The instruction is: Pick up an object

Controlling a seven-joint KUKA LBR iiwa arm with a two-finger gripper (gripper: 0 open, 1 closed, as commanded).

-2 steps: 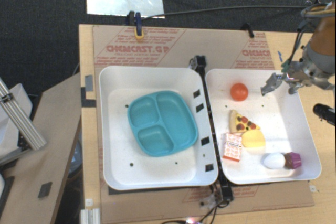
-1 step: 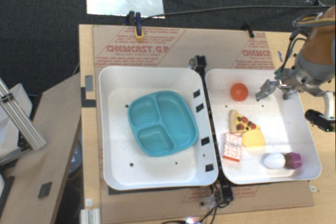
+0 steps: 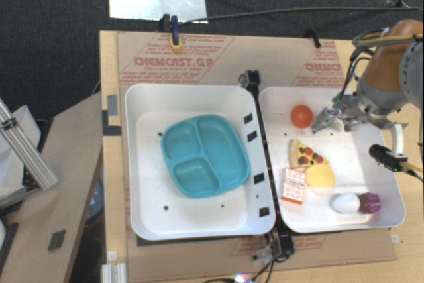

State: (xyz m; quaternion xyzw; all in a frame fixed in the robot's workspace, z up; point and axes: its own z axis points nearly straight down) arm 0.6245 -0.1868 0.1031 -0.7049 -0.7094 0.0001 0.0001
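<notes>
Tan surface [image 3: 218,53] under two white bins, teal tray [image 3: 205,154] in the left bin [image 3: 142,142]. Right bin [image 3: 391,205] (right of frame): orange ball [image 3: 301,115], pizza slice [image 3: 305,155], yellow piece [image 3: 320,175], red carton [image 3: 293,185]. Fingers [image 3: 327,120] just right of the ball, holding nothing; how far apart, cannot tell.

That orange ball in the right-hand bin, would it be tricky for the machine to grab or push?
Probably. The orange ball looks round and smooth, so it would likely roll away if nudged. It lies free on the flat floor of the right bin, apart from the pizza slice, so nothing would stop it.
</notes>
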